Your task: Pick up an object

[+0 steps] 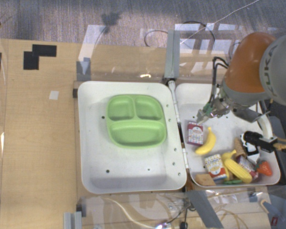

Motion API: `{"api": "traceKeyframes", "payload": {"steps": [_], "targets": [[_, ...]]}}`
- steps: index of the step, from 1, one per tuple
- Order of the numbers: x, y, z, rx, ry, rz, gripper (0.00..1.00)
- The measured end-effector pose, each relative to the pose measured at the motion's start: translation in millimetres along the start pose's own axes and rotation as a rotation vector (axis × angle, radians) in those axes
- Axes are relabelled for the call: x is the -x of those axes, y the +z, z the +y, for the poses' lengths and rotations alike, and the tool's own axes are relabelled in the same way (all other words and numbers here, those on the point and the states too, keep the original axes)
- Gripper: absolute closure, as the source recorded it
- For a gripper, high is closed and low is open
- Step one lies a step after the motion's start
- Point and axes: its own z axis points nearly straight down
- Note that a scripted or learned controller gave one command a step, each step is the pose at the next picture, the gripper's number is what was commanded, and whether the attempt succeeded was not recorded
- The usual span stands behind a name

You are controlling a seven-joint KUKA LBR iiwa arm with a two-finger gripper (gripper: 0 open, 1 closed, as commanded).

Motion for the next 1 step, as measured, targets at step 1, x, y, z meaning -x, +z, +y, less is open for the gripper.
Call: {"api": "traceKeyframes", "payload": {"steps": [1], "targets": [[0.3,0.5,-0.5,-0.001,0.0,0.0,0.0]]}}
